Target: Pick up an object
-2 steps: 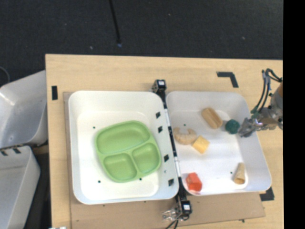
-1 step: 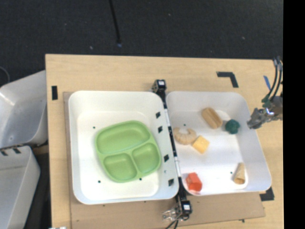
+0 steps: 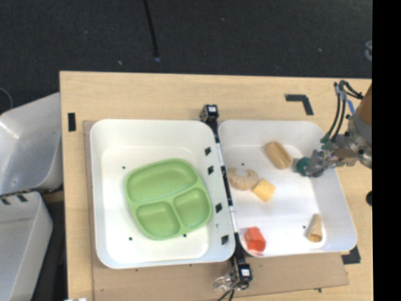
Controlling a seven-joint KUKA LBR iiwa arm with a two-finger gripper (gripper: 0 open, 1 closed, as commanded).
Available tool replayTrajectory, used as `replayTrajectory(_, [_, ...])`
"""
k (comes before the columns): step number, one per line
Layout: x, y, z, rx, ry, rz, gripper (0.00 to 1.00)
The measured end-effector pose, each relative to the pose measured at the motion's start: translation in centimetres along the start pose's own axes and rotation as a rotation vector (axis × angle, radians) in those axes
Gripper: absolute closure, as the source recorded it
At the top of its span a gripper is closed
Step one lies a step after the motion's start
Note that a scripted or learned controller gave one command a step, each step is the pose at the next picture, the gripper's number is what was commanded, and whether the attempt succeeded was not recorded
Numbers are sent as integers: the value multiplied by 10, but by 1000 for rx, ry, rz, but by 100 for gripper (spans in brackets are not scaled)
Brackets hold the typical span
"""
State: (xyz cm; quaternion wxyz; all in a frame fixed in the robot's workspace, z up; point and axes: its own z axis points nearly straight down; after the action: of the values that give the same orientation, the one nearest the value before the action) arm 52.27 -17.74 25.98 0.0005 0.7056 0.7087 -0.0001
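Nearest, along the front edge of the right-hand shallow white bin (image 3: 326,199), a small red block (image 3: 254,239) sits in the corner by the divider and a tan cone-shaped piece (image 3: 314,228) lies toward the opposite corner. Further in, a yellow cube of foam-like material (image 3: 264,190) touches a pale round bun-shaped object (image 3: 242,179), and beyond them lies a tan bread-roll-shaped object (image 3: 277,155). The two-finger gripper (image 3: 306,165) hangs just beside that roll, apart from it, at the bin's right edge; whether its jaws are spread or closed cannot be told, and nothing is visibly between them. The left-hand white bin (image 3: 109,231) holds a green three-compartment plastic plate (image 3: 168,197). Both bins rest on a light wooden bench (image 3: 156,96), with dark floor (image 3: 188,24) behind. The grey arm (image 3: 357,143) reaches in low from the right.
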Motion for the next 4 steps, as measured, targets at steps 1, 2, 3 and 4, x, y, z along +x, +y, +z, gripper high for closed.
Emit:
replayTrajectory(1, [44,-10,-1,0,1,-1,100])
replayTrajectory(2, [90,-7,9,-1,1,-1,100])
replayTrajectory(3, [144,-12,20,0,2,-2,100])
replayTrajectory(4, [202,-22,13,0,3,-3,100])
